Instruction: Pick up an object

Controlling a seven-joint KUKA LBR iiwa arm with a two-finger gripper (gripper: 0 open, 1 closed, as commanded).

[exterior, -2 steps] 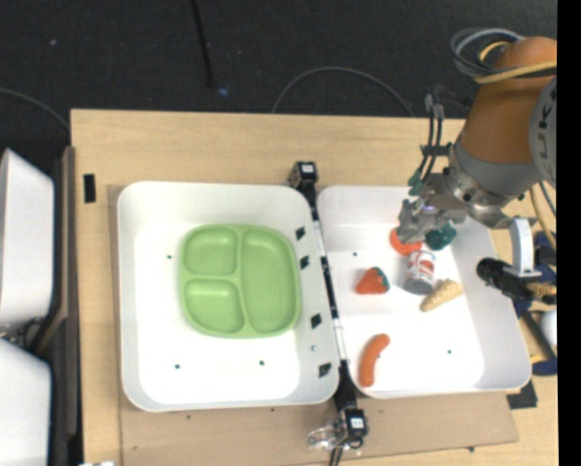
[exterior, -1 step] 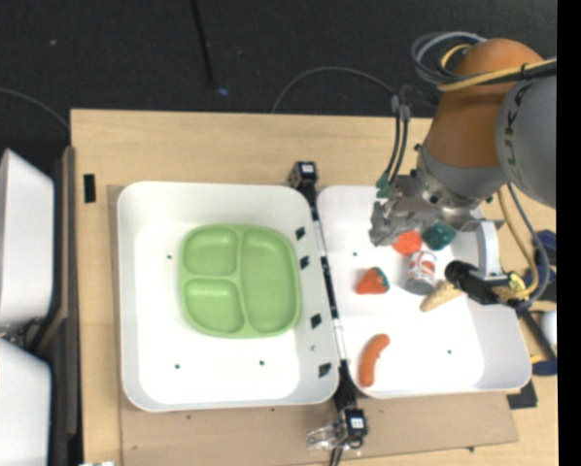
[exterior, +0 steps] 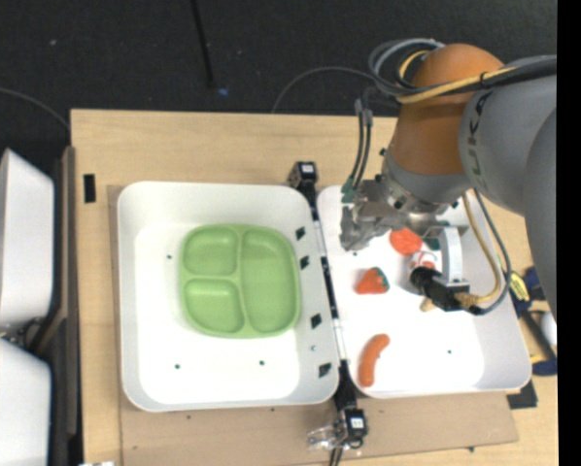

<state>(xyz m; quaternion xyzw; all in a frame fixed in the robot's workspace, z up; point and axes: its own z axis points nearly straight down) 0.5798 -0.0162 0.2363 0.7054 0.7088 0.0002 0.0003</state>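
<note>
Two white bins [exterior: 135,289] on a tan wood surface [exterior: 222,144], black backdrop. Left bin: pale green divided plate [exterior: 240,280], plain. Right bin: red strawberry-like piece [exterior: 372,281] with a green bit, just below the jaws; orange-red sausage shape [exterior: 372,357] further below; orange-red item [exterior: 404,241] beside the jaws, possibly with white, blurry. Arm [exterior: 504,134] grey, orange band.

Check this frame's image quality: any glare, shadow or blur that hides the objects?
Camera view: even lighting; the white bins look bright, nearly washed out; soft overall, yet the green divided plate, strawberry and sausage read clearly; the arm casts little shadow.
</note>
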